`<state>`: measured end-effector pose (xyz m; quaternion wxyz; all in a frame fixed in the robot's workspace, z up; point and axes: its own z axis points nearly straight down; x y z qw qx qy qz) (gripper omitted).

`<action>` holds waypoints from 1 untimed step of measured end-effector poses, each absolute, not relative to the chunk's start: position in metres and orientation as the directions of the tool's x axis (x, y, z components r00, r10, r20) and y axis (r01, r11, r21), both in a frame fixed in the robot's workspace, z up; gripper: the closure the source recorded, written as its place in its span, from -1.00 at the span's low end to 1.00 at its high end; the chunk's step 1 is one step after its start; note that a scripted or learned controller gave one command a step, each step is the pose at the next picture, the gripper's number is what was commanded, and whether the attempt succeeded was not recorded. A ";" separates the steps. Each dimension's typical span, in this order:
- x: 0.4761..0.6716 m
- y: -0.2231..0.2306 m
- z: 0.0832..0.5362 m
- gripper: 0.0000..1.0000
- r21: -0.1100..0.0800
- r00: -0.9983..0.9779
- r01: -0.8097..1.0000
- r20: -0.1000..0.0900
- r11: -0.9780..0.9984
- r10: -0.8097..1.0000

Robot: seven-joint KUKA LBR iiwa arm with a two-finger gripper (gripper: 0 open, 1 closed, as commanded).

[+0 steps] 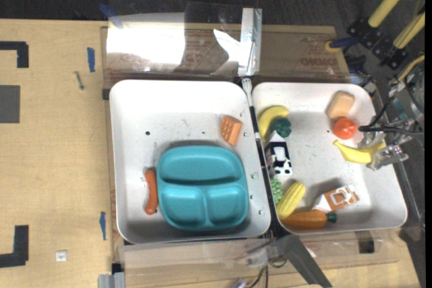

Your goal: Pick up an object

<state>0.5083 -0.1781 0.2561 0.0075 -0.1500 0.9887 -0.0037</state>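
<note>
You see a tan cardboard-topped bench [54, 145] on dark floor carrying two shallow white bins. The left white bin [128, 104] holds a teal divided plastic tray [201, 187]. In the right white bin [310, 138], a curved yellow toy banana [354, 153] lies by the right edge, just under a red toy tomato [345, 127]. The metal gripper [385, 148] sits at that edge (dim and cluttered); you cannot tell how it stands.

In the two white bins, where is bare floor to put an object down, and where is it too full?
Left bin: bare floor along the top, above the teal tray and left of the orange wedge. Right bin: a bare patch in the middle, between the tomato and the corn. Its left and bottom edges are crowded.
</note>
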 end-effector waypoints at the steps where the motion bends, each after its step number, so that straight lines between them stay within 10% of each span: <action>1: 0.613 -0.215 0.256 1.00 -0.002 -0.920 -0.392 -0.007 0.920 -0.392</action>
